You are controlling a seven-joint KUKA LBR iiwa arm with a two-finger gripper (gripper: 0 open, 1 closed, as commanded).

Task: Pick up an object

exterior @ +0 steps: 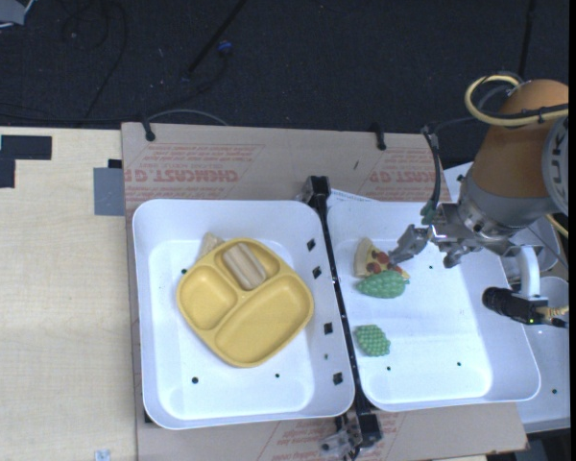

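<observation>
On the left of the frame I am seeing the left bin (163, 248) holding a yellow divided plate (245, 305), with a tan bread-like piece (243, 263) sitting in its upper compartment. Moving right, the right bin (480, 353) is carrying a pizza slice toy (368, 256), a green leafy piece (382, 284) just below it, and a second green piece (372, 339) lower down. The claw (403, 249) is hanging beside the pizza slice, fingers slightly parted, gripping nothing. The arm (518, 161) is reaching in from the right.
</observation>
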